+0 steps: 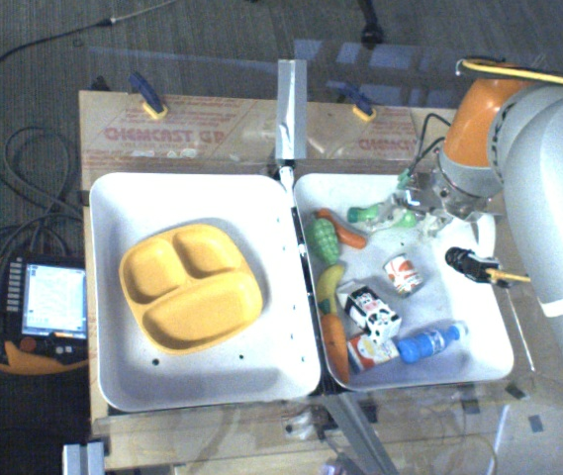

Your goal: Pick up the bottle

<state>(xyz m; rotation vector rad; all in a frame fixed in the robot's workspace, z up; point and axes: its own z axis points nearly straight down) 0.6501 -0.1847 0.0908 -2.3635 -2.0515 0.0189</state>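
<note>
The blue bottle [427, 343] lies on its side in the right bin [479, 364], near that bin's front wall, its cap end pointing toward the arm side. Touching its base end is a small red-and-white carton [370, 348]; just behind the bottle lies a black-and-white cow-patterned box [371, 310], and further back a small can [402, 273]. An orange carrot [333, 342] lies beyond the carton, against the wall dividing the bins. The gripper [415, 201] hangs well apart from the bottle, over the bin's rear, above a green item [365, 212]; its opening cannot be judged, and nothing is seen held. The left bin [113, 364] carries a yellow divided tray [192, 285].
</note>
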